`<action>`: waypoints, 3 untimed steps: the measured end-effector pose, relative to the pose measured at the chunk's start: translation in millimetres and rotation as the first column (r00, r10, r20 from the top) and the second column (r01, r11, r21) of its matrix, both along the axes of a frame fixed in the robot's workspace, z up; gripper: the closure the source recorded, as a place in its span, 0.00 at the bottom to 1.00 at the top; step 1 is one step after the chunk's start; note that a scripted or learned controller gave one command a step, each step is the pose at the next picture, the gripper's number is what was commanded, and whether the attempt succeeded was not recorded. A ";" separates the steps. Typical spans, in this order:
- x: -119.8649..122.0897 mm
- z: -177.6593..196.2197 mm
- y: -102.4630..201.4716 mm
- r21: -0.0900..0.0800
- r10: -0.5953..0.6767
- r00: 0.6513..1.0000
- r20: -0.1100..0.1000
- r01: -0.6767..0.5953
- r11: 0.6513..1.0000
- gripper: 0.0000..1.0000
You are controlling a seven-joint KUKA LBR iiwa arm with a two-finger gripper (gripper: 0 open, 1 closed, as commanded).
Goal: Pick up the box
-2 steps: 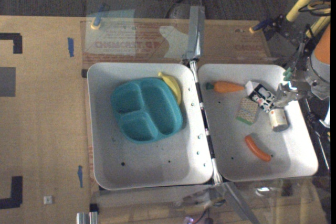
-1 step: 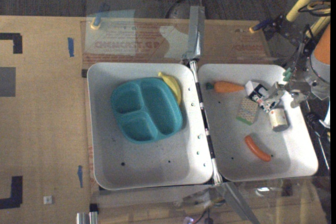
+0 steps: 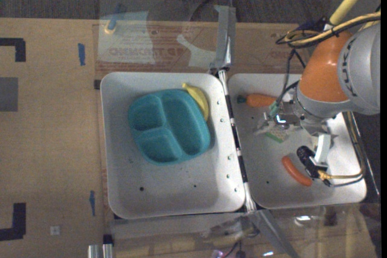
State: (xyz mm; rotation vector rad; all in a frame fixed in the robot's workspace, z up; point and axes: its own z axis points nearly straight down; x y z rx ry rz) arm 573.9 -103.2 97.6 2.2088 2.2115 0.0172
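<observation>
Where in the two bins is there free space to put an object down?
Left bin: bare floor below the teal tray, toward the near rim. Right bin: crowded with the carrot, the sausage and the arm; a bare patch near its lower left corner.

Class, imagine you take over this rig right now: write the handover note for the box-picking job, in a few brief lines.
Gripper: over the right bin, low near its middle; finger state unclear.
Box: possibly the small pale item under the gripper; too hidden to confirm.
Also in the right bin: two orange sausage-like pieces. Left bin: teal divided plate, banana.
Done: arm is over the bin.
Left: grasp and lift the box.
</observation>
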 end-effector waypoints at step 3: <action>34.8 -1.2 -6.9 -0.001 -0.028 1.000 0.003 0.028 1.000 0.00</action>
